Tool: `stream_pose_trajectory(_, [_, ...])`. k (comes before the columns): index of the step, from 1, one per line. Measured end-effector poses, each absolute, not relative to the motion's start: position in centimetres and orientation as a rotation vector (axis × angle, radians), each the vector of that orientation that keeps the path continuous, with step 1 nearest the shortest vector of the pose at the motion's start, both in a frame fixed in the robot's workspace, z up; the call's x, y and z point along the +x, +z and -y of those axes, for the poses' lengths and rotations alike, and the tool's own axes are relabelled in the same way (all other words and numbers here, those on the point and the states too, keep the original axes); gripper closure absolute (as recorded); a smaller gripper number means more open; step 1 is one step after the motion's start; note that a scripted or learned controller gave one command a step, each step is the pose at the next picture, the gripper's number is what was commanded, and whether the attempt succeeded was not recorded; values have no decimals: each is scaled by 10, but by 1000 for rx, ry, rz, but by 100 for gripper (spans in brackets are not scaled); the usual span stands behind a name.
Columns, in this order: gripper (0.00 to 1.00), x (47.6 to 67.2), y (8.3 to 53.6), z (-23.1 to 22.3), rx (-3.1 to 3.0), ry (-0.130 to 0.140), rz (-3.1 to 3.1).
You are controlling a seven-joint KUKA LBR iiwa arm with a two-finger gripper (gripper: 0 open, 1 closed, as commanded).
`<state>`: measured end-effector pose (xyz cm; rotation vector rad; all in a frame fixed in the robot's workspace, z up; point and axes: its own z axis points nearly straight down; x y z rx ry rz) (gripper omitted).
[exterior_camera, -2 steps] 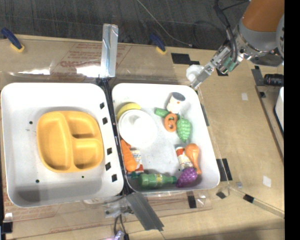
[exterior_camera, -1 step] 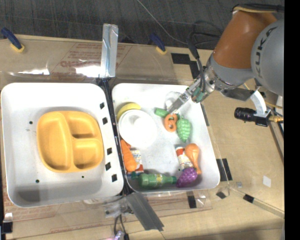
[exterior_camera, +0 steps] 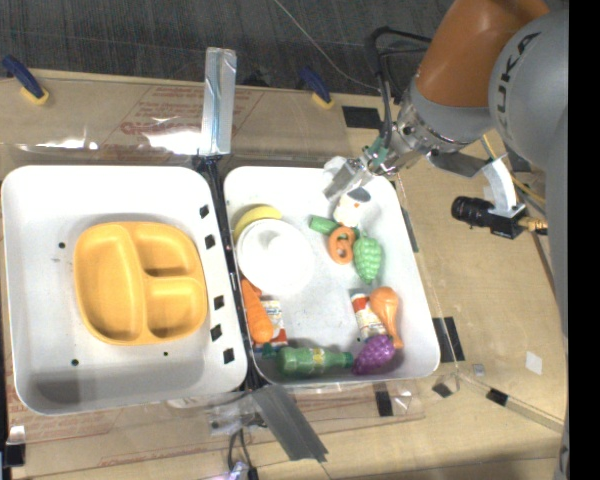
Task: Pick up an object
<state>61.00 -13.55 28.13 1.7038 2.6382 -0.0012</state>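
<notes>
At the near wall of the right bin [exterior_camera: 420,363] lay a green bottle [exterior_camera: 310,359] on its side, with a purple grape bunch [exterior_camera: 376,352] just beside its right end. Above these sat a small red-labelled bottle [exterior_camera: 363,314] touching an orange drumstick toy [exterior_camera: 385,309], and along the bin's left wall a carrot [exterior_camera: 257,313]. Farther back came a white bowl [exterior_camera: 274,254], a yellow piece [exterior_camera: 256,216] behind it, a green grape bunch [exterior_camera: 367,256] and an orange-and-green toy [exterior_camera: 337,238]. The left bin [exterior_camera: 25,298] held a yellow divided tray [exterior_camera: 140,280]. The gripper [exterior_camera: 346,181] hung over the right bin's far edge, above a small white object [exterior_camera: 356,208]; whether its fingers were spread or closed could not be told.
</notes>
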Motion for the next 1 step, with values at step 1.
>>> stream_pose_trajectory(1, [100,575,266,89,1826,-3,-2560])
